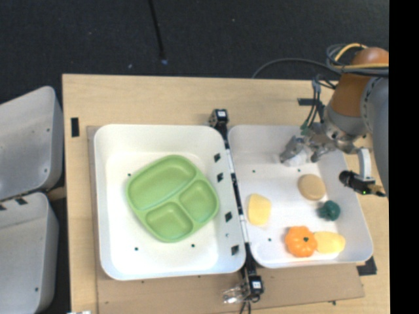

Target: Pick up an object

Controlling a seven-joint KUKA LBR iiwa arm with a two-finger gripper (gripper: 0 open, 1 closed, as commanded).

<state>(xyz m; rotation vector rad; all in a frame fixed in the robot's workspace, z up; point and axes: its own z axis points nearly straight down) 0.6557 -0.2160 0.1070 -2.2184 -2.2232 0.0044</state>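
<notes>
In the right bin (262, 142) lie a tan round cookie-like piece (311, 187), a dark green small ball (329, 209), a pale yellow block (259, 209), an orange pumpkin (300, 241) and a yellow lemon-shaped piece (329, 243) touching it. My gripper (302, 152) hangs over the bin's far right part, fingers spread open, nothing between them. It sits just beyond the tan piece, apart from it.
The left bin (118, 254) holds a green three-compartment plate (172, 197). A divider with black clips (229, 195) runs between the bins. Cables (288, 64) loop behind the arm. White chairs (26, 149) stand at the left of the bench.
</notes>
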